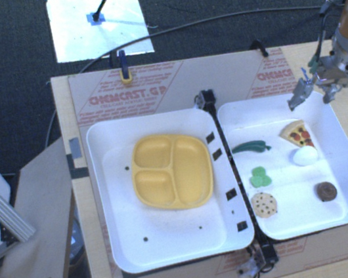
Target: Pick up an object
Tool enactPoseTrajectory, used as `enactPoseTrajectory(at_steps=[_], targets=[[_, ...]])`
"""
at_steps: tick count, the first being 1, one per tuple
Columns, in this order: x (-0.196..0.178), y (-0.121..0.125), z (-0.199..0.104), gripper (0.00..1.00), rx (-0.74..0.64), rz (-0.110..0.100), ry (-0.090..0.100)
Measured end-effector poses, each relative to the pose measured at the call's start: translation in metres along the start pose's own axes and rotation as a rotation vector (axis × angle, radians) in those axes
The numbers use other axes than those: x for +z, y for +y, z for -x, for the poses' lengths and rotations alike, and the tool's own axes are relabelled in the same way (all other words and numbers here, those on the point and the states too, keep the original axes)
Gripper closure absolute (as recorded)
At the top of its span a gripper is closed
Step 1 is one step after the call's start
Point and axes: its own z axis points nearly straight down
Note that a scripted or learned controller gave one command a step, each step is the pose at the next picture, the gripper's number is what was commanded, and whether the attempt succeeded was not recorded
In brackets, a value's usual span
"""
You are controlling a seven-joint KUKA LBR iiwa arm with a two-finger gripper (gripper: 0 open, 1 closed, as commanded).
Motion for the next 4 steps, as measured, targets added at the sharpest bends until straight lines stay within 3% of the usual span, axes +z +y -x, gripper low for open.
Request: enactPoseTrajectory(at_steps=[1, 3, 4], targets=[[-0.008, 0.002, -0.001, 0.00, -0.003, 0.012, -0.002], [0.112, 0.004, -0.003, 0.00, -0.004, 0.009, -0.001], [0.148, 0.007, -0.003, 0.00, -0.005, 0.016, -0.005]])
